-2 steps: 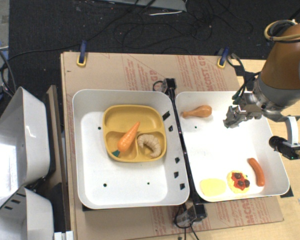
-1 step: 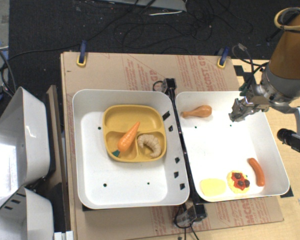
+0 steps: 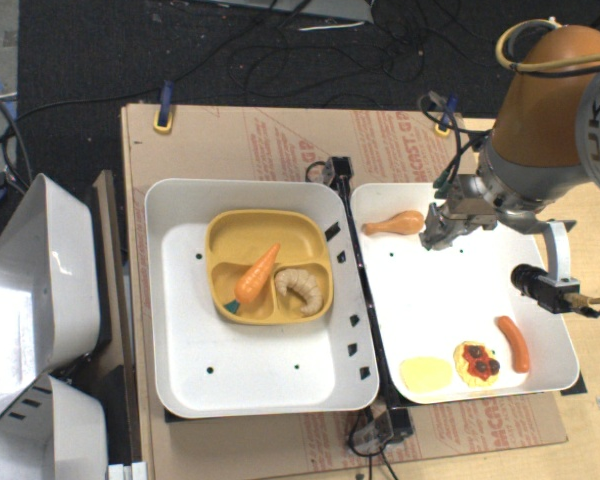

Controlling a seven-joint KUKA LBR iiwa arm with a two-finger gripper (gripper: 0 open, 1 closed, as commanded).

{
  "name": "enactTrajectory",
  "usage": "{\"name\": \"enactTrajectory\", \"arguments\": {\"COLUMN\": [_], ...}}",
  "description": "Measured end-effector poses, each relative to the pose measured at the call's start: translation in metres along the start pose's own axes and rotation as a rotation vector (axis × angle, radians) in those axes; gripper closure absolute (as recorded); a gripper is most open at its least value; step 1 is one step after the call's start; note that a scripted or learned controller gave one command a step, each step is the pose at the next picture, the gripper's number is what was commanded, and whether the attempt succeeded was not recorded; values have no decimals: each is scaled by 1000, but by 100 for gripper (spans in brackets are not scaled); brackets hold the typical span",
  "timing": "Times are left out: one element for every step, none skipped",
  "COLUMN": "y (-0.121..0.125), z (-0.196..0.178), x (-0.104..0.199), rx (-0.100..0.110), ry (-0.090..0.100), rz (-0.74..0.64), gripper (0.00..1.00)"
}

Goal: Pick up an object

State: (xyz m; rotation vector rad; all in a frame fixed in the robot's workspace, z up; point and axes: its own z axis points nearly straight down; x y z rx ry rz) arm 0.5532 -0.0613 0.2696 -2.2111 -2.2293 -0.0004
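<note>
Pale yellow slice [image 3: 426,373] lies far from gripper [image 3: 436,238], whose state I cannot tell.

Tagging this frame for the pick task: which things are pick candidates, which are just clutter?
Job:
- tool, over the right bin
- drumstick beside it
- sausage, pizza slice, yellow disc
- carrot, shrimp in the yellow plate, left bin

Lying about:
- cables
- yellow clamp
</note>
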Motion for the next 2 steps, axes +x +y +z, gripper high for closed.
{"name": "enactTrajectory", "arguments": {"y": [1, 6], "z": [2, 24], "x": [61, 112], "rx": [0, 2], "ry": [0, -1], "rz": [-1, 1], "gripper": [100, 100]}}
